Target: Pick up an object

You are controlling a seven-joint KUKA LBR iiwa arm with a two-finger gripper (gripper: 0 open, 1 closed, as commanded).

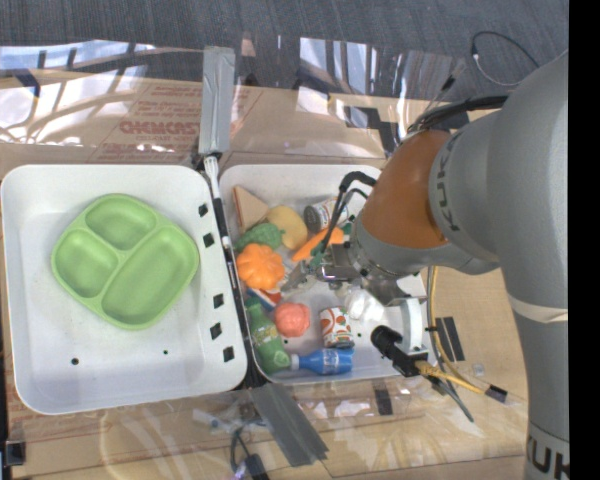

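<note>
The right bin (365,173) holds a heap of toy food. There is an orange pumpkin (259,265), a green broccoli (261,236), a yellow potato (288,225), a tan wedge (247,206), an orange carrot (317,243) and a pink-red ball (292,318). A small red-and-white can (335,325) and a blue-labelled bottle (323,362) lie near the front wall. My gripper (315,269) reaches in from the right and is low in the middle of the bin, just right of the pumpkin and below the carrot. The arm hides the bin's right half.
The left bin (40,368) holds a green divided plate (126,260). A grey divider with black clips (220,288) separates the two bins. A second can (321,213) lies at the back of the right bin, and a green toy (265,345) lies by the divider.
</note>
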